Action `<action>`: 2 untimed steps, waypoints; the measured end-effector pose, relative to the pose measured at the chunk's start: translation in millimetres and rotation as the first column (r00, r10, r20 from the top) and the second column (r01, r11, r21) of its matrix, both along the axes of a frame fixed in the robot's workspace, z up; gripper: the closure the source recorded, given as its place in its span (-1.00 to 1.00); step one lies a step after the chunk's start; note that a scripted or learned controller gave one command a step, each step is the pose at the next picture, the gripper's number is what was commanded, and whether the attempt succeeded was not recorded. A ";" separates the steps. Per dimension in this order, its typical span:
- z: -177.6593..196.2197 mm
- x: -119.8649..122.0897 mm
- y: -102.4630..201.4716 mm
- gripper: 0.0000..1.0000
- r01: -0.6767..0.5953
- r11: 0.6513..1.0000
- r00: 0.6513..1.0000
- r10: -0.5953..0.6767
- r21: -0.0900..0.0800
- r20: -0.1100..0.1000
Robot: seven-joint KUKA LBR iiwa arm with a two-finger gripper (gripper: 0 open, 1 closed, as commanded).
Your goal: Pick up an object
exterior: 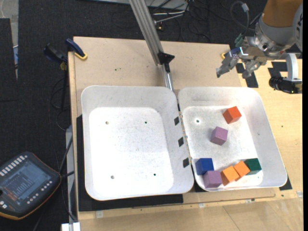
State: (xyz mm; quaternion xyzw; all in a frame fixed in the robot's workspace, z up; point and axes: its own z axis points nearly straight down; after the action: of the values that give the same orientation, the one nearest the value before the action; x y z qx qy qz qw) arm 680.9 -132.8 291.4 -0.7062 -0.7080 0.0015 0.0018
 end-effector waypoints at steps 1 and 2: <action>3.3 0.6 0.2 -1.00 -0.001 1.000 1.000 0.001 -0.001 0.005; -39.7 -0.2 0.0 -1.00 0.002 1.000 1.000 -0.002 -0.001 0.001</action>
State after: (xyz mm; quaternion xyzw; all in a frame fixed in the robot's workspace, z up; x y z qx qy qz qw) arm 680.7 -132.8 251.7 -0.7069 -0.7073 0.0015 0.0011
